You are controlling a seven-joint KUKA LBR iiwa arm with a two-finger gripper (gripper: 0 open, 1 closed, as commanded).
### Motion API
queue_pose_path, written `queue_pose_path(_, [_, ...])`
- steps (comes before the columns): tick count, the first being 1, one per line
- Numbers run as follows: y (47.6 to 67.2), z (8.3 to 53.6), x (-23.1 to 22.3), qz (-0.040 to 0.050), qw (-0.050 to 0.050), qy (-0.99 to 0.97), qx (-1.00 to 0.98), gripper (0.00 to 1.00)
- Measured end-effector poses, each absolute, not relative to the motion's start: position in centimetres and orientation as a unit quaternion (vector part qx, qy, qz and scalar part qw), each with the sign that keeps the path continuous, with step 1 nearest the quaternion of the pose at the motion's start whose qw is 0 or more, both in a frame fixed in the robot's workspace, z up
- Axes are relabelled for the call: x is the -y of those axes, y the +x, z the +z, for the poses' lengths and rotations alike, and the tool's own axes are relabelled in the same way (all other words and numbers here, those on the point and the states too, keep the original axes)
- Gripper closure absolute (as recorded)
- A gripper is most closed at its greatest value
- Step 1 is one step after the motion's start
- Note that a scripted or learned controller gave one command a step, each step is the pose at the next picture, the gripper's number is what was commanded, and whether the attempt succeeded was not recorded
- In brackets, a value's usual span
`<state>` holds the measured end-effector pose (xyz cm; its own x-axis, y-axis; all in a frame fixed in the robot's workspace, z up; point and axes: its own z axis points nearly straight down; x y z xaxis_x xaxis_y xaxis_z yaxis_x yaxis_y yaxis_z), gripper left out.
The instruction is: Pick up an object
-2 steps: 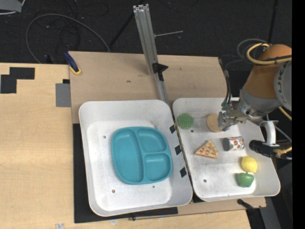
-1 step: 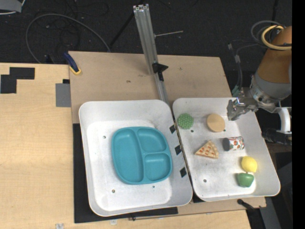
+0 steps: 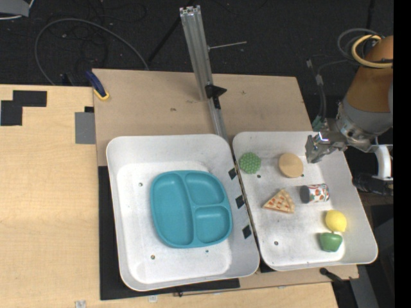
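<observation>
Two shallow white bins side by side on a bench: left bin [image 3: 128, 172] bearing a teal divided tray [image 3: 191, 208], right bin [image 3: 359, 236] bearing six small objects. Grey arm [image 3: 367, 101] with orange band entering from the right, gripper [image 3: 319, 147] poised over the right bin's upper right part, just right of a tan round piece [image 3: 291, 165], nothing visible between its fingers; whether apart or together, cannot tell. Below these, in descending size: pizza slice [image 3: 279, 202], green textured ball [image 3: 250, 163], small printed can [image 3: 314, 193] lying on its side, green pepper-like piece [image 3: 330, 241], yellow lemon [image 3: 335, 221] just above it.
</observation>
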<state>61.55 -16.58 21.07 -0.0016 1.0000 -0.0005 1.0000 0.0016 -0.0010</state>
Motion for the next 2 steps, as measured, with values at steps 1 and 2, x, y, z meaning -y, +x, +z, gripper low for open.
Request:
queue_pose_path(1, [61.0,20.7,12.2,0.0007,0.002,-0.706,0.709,1.0])
queue_pose_path(2, [60.2,22.0,7.0,0.0001,0.002,-0.705,0.709,1.0])
